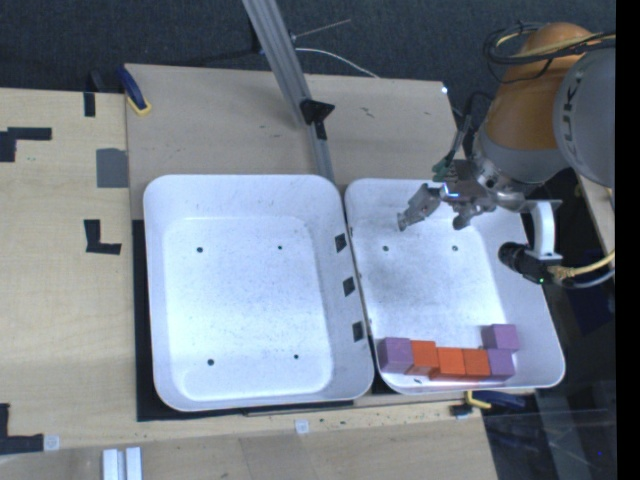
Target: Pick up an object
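Several blocks lie in a row along the near wall of the right bin (430, 278): a purple block (396, 352), two orange blocks (447, 360) and two purple blocks (500, 348) stacked at the right end. My gripper (438, 217) hangs over the far part of the right bin, well away from the blocks. Its two fingers (413, 214) are spread apart and hold nothing.
The left bin (240, 288) sits beside the right one, their rims meeting in the middle. A slanted metal rod (285, 58) reaches down to the bins' far edge. A blue-and-yellow clamp (135, 93) is on the bench at the far left.
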### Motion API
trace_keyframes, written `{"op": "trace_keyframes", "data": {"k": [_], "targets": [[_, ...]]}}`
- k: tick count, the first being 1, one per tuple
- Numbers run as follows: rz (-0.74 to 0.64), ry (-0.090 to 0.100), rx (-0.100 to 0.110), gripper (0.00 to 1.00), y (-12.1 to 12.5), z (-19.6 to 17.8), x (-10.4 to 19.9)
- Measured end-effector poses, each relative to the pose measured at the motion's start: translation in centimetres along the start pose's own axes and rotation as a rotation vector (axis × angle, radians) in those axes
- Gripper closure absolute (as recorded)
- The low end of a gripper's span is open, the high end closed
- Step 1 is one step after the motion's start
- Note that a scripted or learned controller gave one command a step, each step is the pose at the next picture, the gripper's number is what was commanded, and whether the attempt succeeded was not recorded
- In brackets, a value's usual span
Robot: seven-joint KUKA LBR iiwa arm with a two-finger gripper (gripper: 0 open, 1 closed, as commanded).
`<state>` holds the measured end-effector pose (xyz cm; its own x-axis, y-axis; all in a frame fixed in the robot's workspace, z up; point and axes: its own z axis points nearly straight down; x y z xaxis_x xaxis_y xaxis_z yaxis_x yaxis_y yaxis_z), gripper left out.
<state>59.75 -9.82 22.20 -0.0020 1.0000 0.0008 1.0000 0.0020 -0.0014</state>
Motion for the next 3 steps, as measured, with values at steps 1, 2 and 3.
{"op": "trace_keyframes", "data": {"k": [1,2,3], "targets": [[0.003,-0.001,0.006,0.0,-1.5,5.3,-1.6],[0.004,-0.003,0.002,0.0,1.7,9.3,-6.1],[0.002,-0.002,-0.003,0.0,-1.5,4.7,-6.6]]}}
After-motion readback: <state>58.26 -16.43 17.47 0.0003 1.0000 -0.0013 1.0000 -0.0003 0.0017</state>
